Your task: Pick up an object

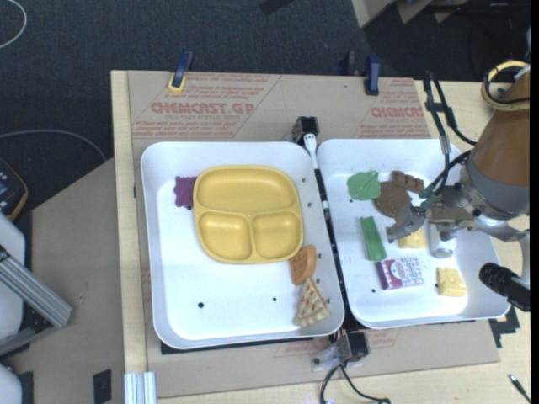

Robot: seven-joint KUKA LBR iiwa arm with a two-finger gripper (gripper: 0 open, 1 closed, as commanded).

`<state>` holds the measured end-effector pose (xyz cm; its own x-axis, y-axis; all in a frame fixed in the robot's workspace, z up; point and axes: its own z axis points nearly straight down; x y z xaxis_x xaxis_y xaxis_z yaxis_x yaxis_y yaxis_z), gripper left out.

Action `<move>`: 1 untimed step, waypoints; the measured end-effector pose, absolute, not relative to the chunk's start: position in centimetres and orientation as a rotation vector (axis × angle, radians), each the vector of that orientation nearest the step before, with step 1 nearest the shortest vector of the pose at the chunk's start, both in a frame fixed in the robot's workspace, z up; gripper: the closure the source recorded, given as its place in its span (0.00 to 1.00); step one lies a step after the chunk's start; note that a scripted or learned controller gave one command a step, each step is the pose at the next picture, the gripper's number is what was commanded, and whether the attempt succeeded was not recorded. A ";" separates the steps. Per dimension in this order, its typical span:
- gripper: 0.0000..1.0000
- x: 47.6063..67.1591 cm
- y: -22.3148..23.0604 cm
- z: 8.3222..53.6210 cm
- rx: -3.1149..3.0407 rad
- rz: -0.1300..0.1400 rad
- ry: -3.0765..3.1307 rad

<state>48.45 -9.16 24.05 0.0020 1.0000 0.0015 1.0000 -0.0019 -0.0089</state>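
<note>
- Cardboard-covered bench [253, 99] carries two shallow white bins side by side, with dark carpet beyond its far edge.
- Right-hand white bin [362, 310] holds the likely targets: a small pale yellow block [412, 240] lies directly under the two-finger gripper [418, 225], touching or nearly touching its dark fingers.
- Whether those fingers are spread or pressed together cannot be told from this slanted view, and nothing is clearly seen pinched between them.
- Just left of the gripper lies a flat green rectangular stick [371, 237]; farther back sit a green leaf-shaped piece [364, 184] and a brown irregular lump [392, 195].
- Nearer the front edge lie a small maroon-and-white packet [401, 272] and a second yellow wedge of toy cheese [450, 282].
- Left-hand white bin [168, 301] bears a yellow three-compartment plastic tray [248, 212], a purple scrap [184, 191] at its left side, and an orange-brown bun shape [303, 263] with a tan waffle-like triangle [312, 303] at its near right.
- Judged from this, the step in hand is the descent or grasp over the pale block.
- Next move calls for closing squarely on that block, then lifting straight up; a slim, low piece could easily slip out.
</note>
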 end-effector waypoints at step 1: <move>0.00 48.6 -9.2 24.4 -2.221 0.000 -2.221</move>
<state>48.64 -9.16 24.42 -0.0001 1.0000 0.0005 1.0000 0.0001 -0.0002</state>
